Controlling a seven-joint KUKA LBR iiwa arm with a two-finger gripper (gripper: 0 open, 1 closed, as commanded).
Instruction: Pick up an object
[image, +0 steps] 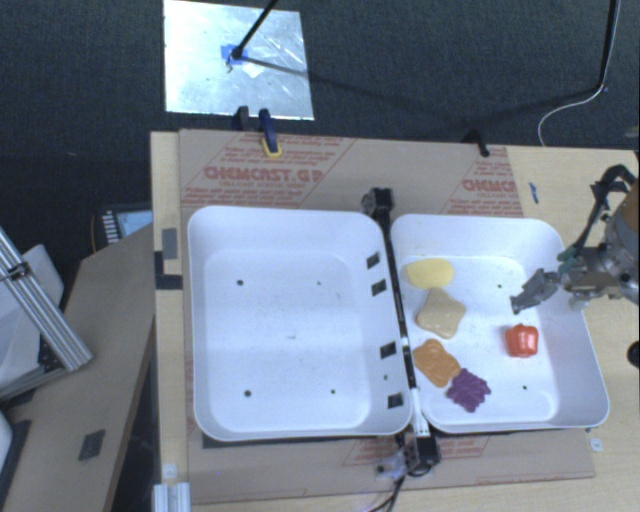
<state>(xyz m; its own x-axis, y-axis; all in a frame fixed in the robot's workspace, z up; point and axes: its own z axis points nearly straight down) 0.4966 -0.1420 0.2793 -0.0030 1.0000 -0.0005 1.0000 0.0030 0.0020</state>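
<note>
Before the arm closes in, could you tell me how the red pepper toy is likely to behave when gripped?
The red pepper toy looks small and rounded, so it may roll or squirt sideways. Its glossy look suggests light, slippery plastic. It lies apart from the purple grape toy, so a nudge probably disturbs nothing else.

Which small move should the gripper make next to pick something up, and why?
Probably a short move down and slightly left onto the red object. The gripper hangs over the right bin just above that object, which lies apart from the yellow, beige, orange and purple pieces, so it is the nearest and least crowded target.
</note>
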